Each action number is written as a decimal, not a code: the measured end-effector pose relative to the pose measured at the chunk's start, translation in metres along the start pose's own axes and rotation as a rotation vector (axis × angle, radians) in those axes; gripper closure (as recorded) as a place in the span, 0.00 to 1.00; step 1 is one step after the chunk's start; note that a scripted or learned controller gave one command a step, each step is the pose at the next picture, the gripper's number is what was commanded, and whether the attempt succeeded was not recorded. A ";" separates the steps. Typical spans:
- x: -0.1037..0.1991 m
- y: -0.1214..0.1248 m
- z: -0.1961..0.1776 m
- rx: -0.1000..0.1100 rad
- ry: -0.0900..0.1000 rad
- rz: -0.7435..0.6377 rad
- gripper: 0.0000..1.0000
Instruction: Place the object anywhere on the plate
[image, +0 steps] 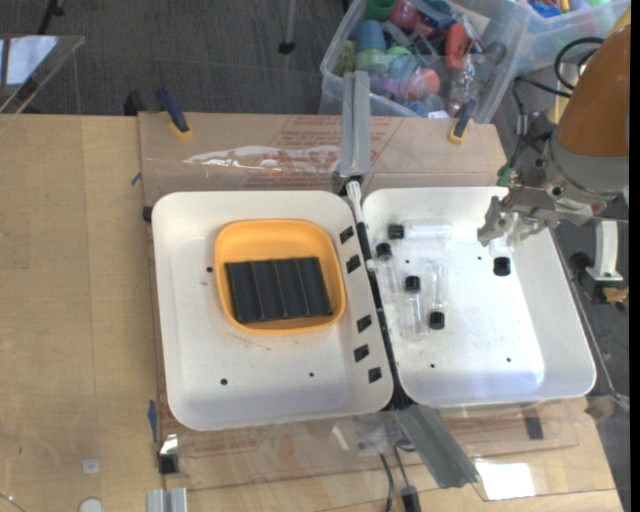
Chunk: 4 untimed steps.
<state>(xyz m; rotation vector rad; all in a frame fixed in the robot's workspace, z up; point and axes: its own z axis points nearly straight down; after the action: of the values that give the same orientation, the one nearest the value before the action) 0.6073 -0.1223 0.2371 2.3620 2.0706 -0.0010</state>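
- Over the far right part of the right bin (560, 352), I see the gripper (503, 222) hanging; I cannot tell whether it is released or clenched
- I see the black ridged block (278, 288) lying flat on the orange plate (275, 231) inside the left bin (190, 385)
- Clear pieces with black caps (420, 290) lie in the right bin, near its left wall

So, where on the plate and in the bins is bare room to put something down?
The orange plate is nearly filled by a ribbed black block; only its rim is bare. The left bin is free in front. The right bin is free at its front right, crowded with clear vials toward the divider.
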 end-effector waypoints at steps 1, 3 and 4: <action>0.008 0.030 -0.001 -0.002 -0.001 -0.093 1.00; 0.030 0.057 -0.006 -0.005 -0.002 -0.371 1.00; 0.045 0.055 -0.023 -0.006 -0.001 -0.615 1.00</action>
<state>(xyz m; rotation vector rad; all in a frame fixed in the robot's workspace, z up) 0.6679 -0.0850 0.2602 1.6210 2.6841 0.0037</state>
